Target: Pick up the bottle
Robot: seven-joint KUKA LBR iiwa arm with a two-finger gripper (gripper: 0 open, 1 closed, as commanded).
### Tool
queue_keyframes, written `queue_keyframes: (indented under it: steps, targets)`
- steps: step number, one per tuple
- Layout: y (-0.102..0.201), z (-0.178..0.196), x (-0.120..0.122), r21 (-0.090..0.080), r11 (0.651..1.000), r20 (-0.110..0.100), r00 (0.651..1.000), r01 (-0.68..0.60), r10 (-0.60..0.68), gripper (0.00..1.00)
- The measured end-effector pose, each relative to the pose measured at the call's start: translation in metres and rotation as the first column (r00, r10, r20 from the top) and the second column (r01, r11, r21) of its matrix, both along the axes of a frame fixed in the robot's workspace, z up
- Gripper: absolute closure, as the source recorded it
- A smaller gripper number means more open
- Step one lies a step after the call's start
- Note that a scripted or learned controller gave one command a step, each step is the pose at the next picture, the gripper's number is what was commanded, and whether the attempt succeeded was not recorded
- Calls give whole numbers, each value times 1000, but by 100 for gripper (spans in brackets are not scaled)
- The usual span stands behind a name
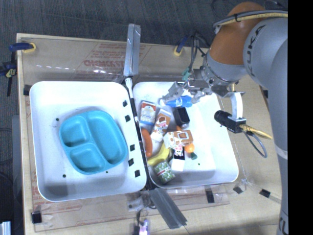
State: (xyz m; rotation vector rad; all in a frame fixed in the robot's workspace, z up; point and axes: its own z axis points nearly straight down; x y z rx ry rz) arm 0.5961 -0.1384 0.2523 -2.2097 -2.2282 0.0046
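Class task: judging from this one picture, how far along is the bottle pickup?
Done: the gripper has reached the right bin's far end. In hand: it sits at a blue-and-clear item, possibly the bottle; a grasp cannot be confirmed. Left: a secure grip and lifting.

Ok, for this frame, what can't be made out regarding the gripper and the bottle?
- Gripper: camera view, fingers too small and blurred against the blue bottle to judge any grasp.
- Bottle: partly covered by the gripper; its full shape is unclear.
- Pile of small packages in the right bin: labels too small to read.
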Motion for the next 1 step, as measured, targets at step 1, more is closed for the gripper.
queue_keyframes:
  steps: [1]
  targets:
    - [-42,-35,52,-1,1000,1,1000,18,-18,0]
